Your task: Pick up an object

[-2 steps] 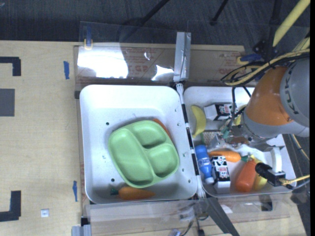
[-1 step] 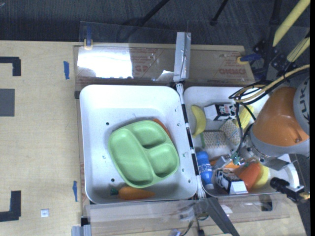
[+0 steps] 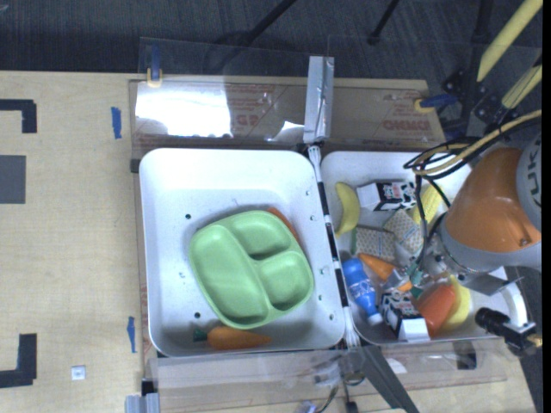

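Reaching into the right bin (image 3: 379,163) from the right, the arm (image 3: 492,206) is seen low over a crowded heap, and the gripper (image 3: 419,272) is largely masked by the wrist — whether it is wide, narrow or holding anything cannot be told. No single target is marked; candidates lie packed together: a blue bottle (image 3: 360,287), a banana (image 3: 346,206), an orange piece (image 3: 437,305) touching a yellow one (image 3: 461,306). A miss is likely to be caused by that crowding — two things may be pinched at once, or one nudged aside. The left bin (image 3: 164,231), with a green tray (image 3: 250,267) and a carrot (image 3: 238,337), is well apart.
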Controlling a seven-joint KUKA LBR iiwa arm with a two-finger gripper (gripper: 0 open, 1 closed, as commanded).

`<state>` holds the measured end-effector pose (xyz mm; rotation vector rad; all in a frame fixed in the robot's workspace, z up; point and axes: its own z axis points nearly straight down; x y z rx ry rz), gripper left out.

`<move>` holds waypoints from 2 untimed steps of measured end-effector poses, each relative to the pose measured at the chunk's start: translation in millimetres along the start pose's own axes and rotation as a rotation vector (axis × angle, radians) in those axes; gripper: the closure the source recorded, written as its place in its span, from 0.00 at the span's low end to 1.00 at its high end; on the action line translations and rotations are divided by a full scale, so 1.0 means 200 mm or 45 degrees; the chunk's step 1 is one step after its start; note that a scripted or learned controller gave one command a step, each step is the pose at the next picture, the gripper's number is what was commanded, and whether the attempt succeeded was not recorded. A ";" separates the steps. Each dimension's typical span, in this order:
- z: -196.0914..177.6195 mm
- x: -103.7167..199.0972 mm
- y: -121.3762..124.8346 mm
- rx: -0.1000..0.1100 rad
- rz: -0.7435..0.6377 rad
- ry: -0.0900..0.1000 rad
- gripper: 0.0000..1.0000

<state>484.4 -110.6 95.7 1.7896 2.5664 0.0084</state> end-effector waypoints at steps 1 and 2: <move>0.05 -0.13 0.05 0.011 0.184 0.012 1.00; -0.43 0.27 0.14 0.020 0.299 0.009 1.00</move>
